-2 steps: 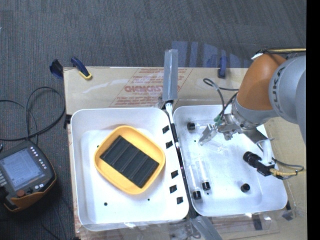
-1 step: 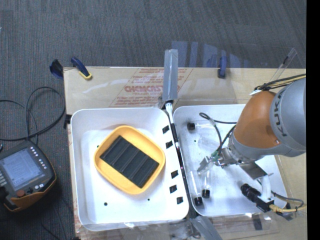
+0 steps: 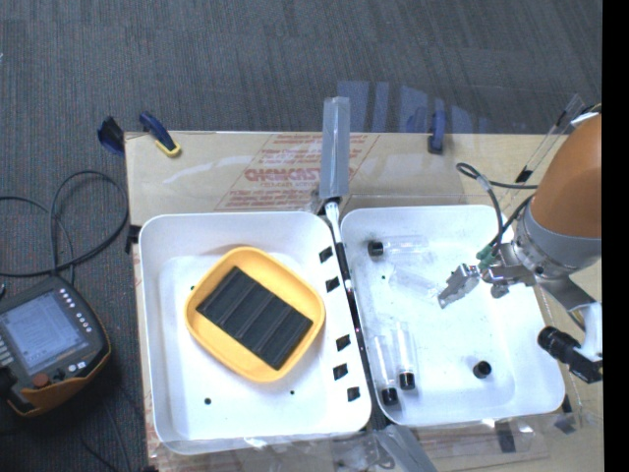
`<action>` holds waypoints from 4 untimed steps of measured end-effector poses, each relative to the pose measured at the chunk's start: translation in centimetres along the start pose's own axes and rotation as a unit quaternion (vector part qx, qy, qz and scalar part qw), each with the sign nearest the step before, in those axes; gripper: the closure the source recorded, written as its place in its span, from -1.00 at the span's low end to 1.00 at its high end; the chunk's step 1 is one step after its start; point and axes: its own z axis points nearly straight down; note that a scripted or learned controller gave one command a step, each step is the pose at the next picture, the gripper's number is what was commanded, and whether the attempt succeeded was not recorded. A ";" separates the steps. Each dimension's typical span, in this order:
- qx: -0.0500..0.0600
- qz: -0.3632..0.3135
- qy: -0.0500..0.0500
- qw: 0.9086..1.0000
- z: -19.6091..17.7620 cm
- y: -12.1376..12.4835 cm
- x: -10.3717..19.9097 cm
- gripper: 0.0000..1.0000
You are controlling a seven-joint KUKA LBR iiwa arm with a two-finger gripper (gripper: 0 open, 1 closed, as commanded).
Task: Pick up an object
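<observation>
My gripper point(image 3: 455, 287) hangs over the middle of the right bin point(image 3: 526, 386), reaching in from the right, with nothing visibly held. Just left of it lie clear plastic tubes point(image 3: 411, 279), hard to make out against the white floor. Another clear tube with a black cap point(image 3: 374, 248) lies near the bin's back left. Two clear tubes point(image 3: 396, 354) lie side by side at the front left, black caps toward the front. A small black cap point(image 3: 481, 369) sits alone at the front right. In the left bin point(image 3: 157, 362) rests a yellow dish with a black ridged insert point(image 3: 256, 311).
A grey divider bar point(image 3: 337, 165) rises between the bins at the back. A teach pendant point(image 3: 44, 337) and its cables lie on the floor at the left. Blue clamps point(image 3: 157, 134) grip the board's back edge.
</observation>
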 end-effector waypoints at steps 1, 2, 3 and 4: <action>0.000 -0.065 0.000 0.998 11.7 1.0 3.6 -1.00; 0.000 -0.065 0.000 0.998 11.7 1.0 3.5 -1.00; 0.000 -0.112 0.000 0.994 12.7 7.6 -0.3 -1.00; 0.000 -0.128 0.000 0.992 12.7 12.0 1.8 -1.00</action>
